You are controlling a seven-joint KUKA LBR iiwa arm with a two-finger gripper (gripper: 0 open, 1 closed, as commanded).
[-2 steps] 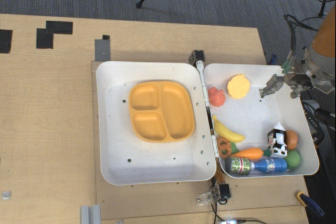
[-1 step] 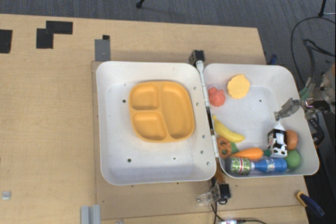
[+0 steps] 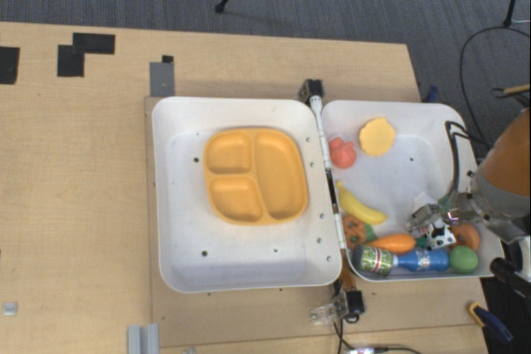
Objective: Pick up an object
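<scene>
nothing is lifted yet. the gripper (image 3: 431, 218) hangs low at the lower right of the frame, just above the toys heaped in the right bin (image 3: 415, 147); i cannot tell its state.

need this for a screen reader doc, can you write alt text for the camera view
A grey arm's end effector hovers low over toy food crowded along the near edge of the right shallow white bin. The left shallow white bin holds an orange three-compartment plastic plate.
</scene>
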